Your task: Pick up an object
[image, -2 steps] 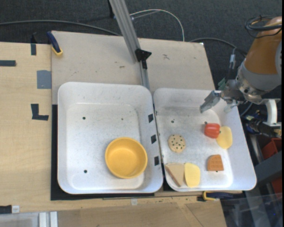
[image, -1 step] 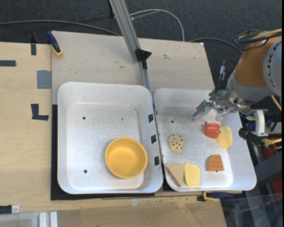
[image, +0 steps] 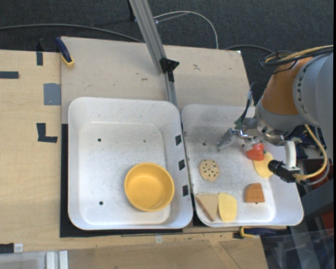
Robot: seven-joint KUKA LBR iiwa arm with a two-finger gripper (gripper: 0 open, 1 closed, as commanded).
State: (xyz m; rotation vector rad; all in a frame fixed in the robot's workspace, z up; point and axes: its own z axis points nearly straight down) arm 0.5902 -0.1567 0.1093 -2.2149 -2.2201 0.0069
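- Pale wooden worktop [image: 22, 150] carries two white bins; the left bin [image: 78, 150] holds a yellow bowl [image: 149, 186].
- Nearest in the right bin [image: 285, 214] lie a wedge of bread [image: 208, 206], a yellow slice [image: 228, 207], a brown square piece [image: 255, 193] and, further in, a round speckled cookie [image: 209, 170].
- Beyond them the hand [image: 231, 138] hangs low with its fingers spread, nothing between them.
- Risk: the cookie lies flat and apart from the hand, so the fingers may close on air or skid over it.
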